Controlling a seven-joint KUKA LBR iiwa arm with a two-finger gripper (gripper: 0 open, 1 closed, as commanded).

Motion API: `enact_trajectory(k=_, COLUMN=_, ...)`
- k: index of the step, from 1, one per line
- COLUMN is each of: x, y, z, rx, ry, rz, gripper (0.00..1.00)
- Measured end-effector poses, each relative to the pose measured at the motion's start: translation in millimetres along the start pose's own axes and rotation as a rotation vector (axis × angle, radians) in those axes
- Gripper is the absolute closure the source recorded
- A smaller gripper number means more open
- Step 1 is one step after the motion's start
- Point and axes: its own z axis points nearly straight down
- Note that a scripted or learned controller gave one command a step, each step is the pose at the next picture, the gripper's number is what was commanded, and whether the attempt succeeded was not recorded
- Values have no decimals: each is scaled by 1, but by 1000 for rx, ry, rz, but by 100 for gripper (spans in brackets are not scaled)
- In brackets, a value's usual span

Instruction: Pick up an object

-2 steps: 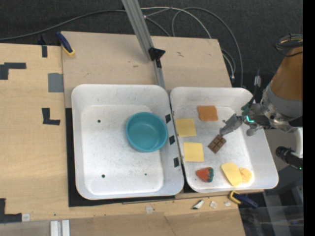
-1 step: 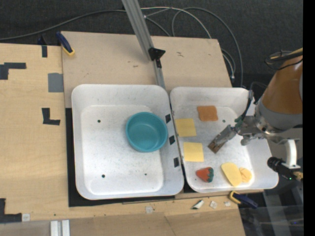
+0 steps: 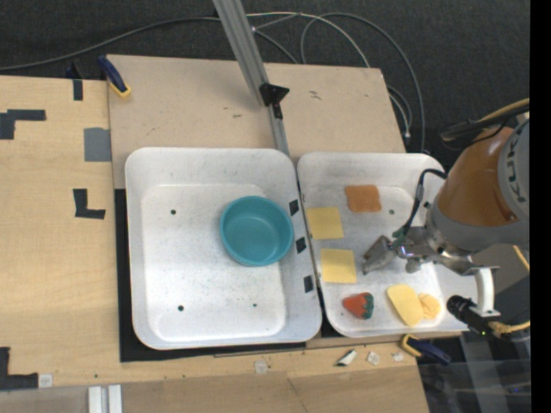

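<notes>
My gripper (image 3: 389,257) hangs over the right bin (image 3: 392,163), its grey fingers spread open and nothing between them. Just left of it lie two flat yellow squares, one (image 3: 337,265) beside the fingertips and one (image 3: 325,223) farther back. An orange-brown square (image 3: 362,198) lies toward the bin's far side. At the near edge sit a red strawberry-like piece (image 3: 358,305) with a green end and a yellow chunk (image 3: 411,305). The arm's orange band (image 3: 478,179) rises to the right.
The left bin (image 3: 172,256) holds a teal bowl (image 3: 256,231) near its right side. A grey metal pole (image 3: 250,50) slants down to the gap between the bins. Cables run behind the bench, and small clips lie by the front edge.
</notes>
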Motion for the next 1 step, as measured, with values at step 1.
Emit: enact_trajectory(k=1, x=0, y=1, z=35, rx=-10, ry=-3, rz=0, gripper=0)
